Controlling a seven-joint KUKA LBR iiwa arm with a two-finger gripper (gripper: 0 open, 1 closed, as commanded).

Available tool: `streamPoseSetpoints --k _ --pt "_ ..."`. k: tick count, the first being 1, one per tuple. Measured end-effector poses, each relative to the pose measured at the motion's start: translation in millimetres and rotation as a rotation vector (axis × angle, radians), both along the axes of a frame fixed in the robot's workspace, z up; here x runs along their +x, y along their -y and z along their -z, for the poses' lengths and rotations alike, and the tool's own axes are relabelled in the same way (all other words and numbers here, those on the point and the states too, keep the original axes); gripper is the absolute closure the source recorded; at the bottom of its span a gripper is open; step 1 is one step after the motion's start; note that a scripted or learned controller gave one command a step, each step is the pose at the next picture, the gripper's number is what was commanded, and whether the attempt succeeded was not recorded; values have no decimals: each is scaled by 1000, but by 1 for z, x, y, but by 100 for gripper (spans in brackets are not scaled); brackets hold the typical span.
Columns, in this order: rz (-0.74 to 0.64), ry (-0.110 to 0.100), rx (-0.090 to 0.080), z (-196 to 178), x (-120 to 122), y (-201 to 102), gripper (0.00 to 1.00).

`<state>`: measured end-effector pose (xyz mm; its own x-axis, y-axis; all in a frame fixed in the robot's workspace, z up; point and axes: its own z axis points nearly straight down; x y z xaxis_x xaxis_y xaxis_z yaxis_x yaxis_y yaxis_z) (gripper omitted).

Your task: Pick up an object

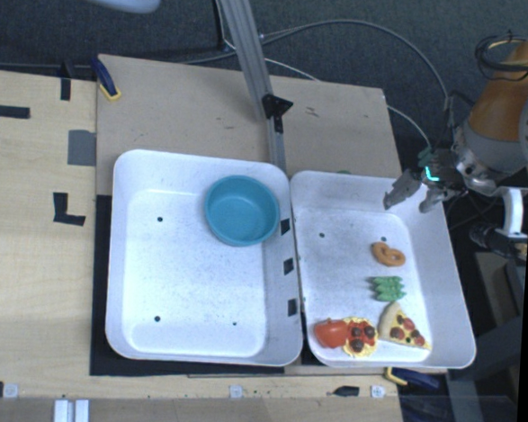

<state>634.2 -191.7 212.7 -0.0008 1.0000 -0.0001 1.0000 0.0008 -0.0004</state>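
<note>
**rig_op:** Camera view from my remote station: the pickable stuff is all in the right bin (441,263). There's a small brown pretzel (388,254) about mid-bin toward the right wall, a green leafy piece (387,287) just below it, then a pizza slice (404,328) near the front right corner. Just left of the slice sits a round mini pizza (361,337) touching a red tomato-looking piece (330,333), both along the front wall.

**benchwatcher:** And the claw?

**rig_op:** Gripper (411,194) is over the back right corner of that same bin, up near the rim, well apart from the pretzel and everything else. I see two fingers splayed apart, so it's spread open with nothing between them. Teal light glowing on the wrist, grey arm with the orange band coming in from the right.

**benchwatcher:** Anything in the other bin?

**rig_op:** Left bin (147,333) has a blue bowl (241,209), upright, toward the back right corner, close to the divide between the bins. Both bins sit on a tan board, and a grey metal pole (253,60) runs at a slant down to the gap between them.
</note>
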Motion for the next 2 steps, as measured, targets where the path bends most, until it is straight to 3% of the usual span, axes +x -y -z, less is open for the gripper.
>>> streamPoseSetpoints --k 1,2 --pt "0 0 0 0 0 0 0" --pt "0 -5 1 53 8 4 0"
